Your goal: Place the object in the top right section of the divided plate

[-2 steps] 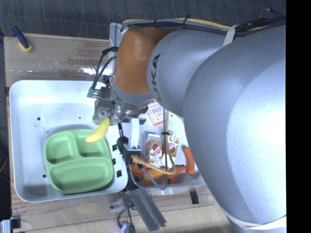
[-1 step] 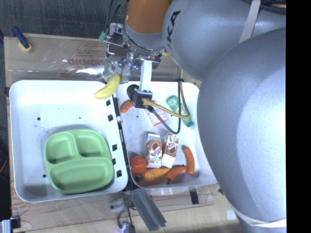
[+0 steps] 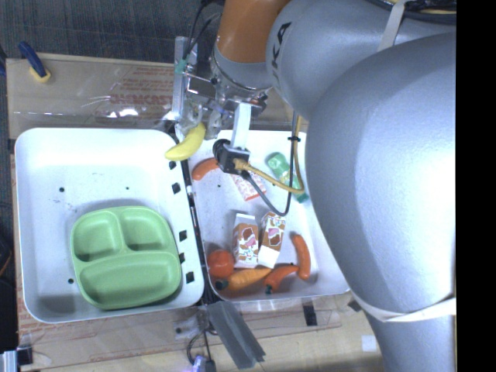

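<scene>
A yellow banana (image 3: pixel 187 143) hangs tilted over the wall between the two bins, near their far end. My gripper (image 3: pixel 194 124) comes down from the orange-banded wrist and is shut on the banana's upper end. The green divided plate (image 3: pixel 124 256) lies in the left bin, toward its near side. Its top right section (image 3: pixel 147 227) has nothing in it. The banana is above and to the right of that section, well apart from the plate.
The right bin (image 3: pixel 325 281) holds an orange sausage (image 3: pixel 203 169), a green item (image 3: pixel 277 163), two juice cartons (image 3: pixel 248 242), a tomato (image 3: pixel 219 262), a carrot (image 3: pixel 248 277) and another sausage (image 3: pixel 301 254). The arm's grey body covers the bin's right side. The left bin (image 3: pixel 85 161) has bare floor beyond the plate.
</scene>
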`<state>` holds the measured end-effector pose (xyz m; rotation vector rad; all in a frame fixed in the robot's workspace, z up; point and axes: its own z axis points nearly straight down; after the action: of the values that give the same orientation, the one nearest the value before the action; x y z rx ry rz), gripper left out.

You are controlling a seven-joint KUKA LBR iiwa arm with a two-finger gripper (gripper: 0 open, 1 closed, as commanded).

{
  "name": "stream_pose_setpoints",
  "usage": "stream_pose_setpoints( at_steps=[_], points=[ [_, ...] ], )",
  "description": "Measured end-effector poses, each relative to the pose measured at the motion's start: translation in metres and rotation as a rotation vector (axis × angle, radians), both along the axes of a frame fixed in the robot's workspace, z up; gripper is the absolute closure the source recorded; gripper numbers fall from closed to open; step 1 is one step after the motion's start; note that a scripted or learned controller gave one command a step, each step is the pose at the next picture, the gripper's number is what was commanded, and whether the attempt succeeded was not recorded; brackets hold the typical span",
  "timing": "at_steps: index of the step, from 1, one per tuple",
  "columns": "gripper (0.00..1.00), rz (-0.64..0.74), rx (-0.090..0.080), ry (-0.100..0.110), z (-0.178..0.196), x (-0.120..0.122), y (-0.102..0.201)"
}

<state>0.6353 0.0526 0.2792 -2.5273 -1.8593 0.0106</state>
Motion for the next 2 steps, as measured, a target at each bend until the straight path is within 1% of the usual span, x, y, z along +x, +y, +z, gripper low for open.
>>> stream_pose_setpoints(
  at_steps=[1,2],
  points=[
    [1.00,0.281,0.003,-0.002,-0.089,-0.022,-0.040],
    [1.00,0.534,0.004,-0.002,-0.088,-0.057,0.022]
  ],
)
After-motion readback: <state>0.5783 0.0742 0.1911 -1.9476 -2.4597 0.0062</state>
